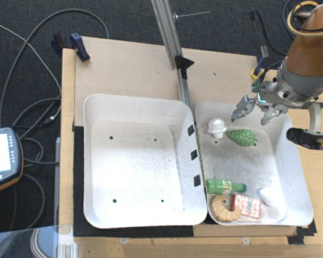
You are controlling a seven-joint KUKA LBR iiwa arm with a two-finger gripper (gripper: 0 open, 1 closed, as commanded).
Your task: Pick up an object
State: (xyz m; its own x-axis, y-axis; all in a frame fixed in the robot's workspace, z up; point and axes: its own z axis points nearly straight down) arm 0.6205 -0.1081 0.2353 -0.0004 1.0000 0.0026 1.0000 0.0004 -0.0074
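The bench [132, 68] carries two white bins. The left bin [138, 110] spans nine o'clock to centre; the right bin [291, 168] sits toward four o'clock. The arm [310, 48] reaches in at two o'clock, and its gripper [256, 111] hangs above the right bin's far edge, fingers spread apart with nothing between them. At six o'clock from the gripper, near it, lies a green bumpy object [242, 137]; a small white object [217, 127] lies at its nine o'clock, close by. Toward five o'clock in that bin lie a green bottle [225, 186], a round pastry [225, 208], a red packet [247, 206] touching it, and a white lump [271, 197].
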